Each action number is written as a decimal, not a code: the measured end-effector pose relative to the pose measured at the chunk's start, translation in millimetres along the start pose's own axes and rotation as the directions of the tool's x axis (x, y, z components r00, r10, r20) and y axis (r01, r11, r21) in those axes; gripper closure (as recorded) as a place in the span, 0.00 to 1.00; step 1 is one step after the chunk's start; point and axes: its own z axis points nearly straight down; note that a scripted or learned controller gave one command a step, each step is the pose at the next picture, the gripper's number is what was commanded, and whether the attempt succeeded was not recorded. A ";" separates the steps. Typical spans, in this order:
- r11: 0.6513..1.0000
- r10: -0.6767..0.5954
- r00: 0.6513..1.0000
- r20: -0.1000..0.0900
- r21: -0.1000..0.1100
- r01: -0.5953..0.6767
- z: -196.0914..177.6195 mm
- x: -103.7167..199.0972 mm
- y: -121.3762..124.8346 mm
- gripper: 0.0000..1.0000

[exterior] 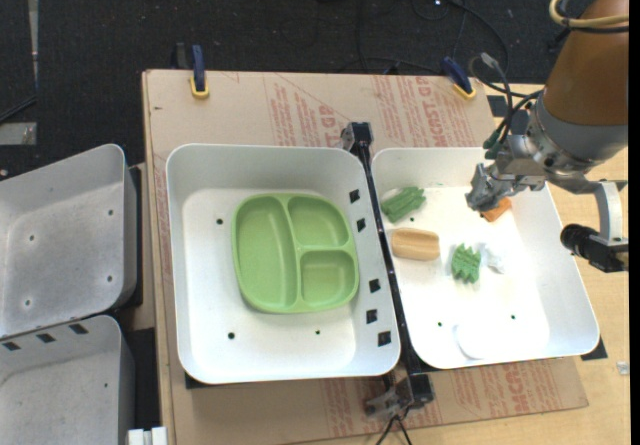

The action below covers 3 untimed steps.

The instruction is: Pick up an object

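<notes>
My gripper (487,195) hangs low over the upper right part of the right bin (560,273). A small orange object (498,211) shows just beneath its tip, touching or nearly touching it; I cannot tell whether it is gripped. Left of it lie a green ribbed piece (403,202) and a tan bread-like roll (414,244). Below the gripper sits a second green piece (465,262) with a small white scrap (490,258) beside it. A white disc (470,340) rests near the bin's front wall.
The left bin (200,333) holds a green divided plate (296,252). A black divider (378,253) runs between the two bins. Spare white bins (60,233) lie off the bench to the left. Clamps (198,73) hold the cardboard base at the back.
</notes>
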 end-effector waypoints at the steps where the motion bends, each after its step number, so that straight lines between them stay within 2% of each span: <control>1: 1.000 0.001 1.000 0.000 0.001 -0.001 16.3 48.3 7.2 1.00; 2: 1.000 0.001 1.000 0.000 0.001 -0.001 21.3 93.3 12.8 1.00; 3: 1.000 0.000 1.000 0.000 -0.002 0.000 21.9 142.8 36.1 1.00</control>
